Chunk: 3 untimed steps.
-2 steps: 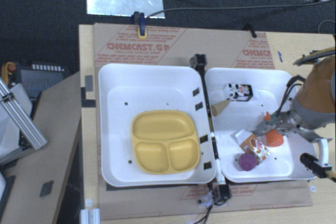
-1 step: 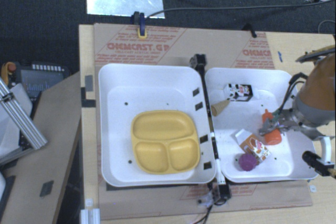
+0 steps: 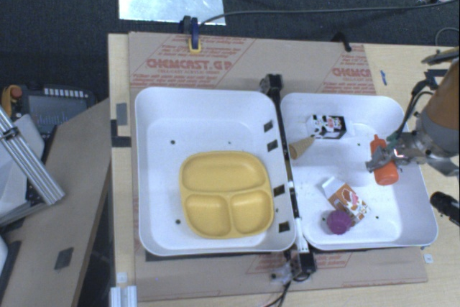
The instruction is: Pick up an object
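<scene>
So the bench is covered with a brown board printed in red lettering, and on it sit the two white bins side by side, touching along the middle. The left bin has a yellow tray with three compartments lying flat in its lower half, and that's all that's in there. The right bin has the small stuff scattered around. The arm comes in from the right edge, over the right rim of that bin, and the gripper is down at an orange bottle-looking toy with a red top, which sits near the right side of the bin. The metal bits of the gripper are right against the toy and overlap it, but honestly I can't tell if the fingers are clamped on it or just beside it, too small and blurry there. Below and left of it there's a small box with an orange and white print, lying tilted, and a purple ball touching its lower end. Up near the back of the bin is a black and white cow-patterned carton, and just below-left of that a little tan cone close to the divider between the bins.
</scene>
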### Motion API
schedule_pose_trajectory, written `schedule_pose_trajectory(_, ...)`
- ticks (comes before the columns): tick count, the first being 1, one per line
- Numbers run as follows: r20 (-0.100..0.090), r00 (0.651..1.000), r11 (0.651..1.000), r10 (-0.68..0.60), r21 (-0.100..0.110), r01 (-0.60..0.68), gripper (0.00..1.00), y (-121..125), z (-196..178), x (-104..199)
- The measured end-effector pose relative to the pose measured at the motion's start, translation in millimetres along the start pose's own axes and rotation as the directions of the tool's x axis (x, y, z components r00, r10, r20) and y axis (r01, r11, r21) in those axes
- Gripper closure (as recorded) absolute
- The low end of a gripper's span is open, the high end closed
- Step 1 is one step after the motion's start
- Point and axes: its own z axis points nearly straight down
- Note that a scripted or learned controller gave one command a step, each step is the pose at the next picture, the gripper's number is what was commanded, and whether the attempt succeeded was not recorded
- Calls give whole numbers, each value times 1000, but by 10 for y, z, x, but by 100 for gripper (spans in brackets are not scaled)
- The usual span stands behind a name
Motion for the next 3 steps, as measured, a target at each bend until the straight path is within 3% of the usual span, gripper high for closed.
schedule_pose_trajectory(1,1,1000,1000,-1,-2,1,100,50,-639,27)
schedule_pose_trajectory(2,-1,1000,1000,-1,3,1,100,62,-742,26)
schedule_pose_trajectory(3,-3,1000,1000,-5,3,5,100,255,-829,569)
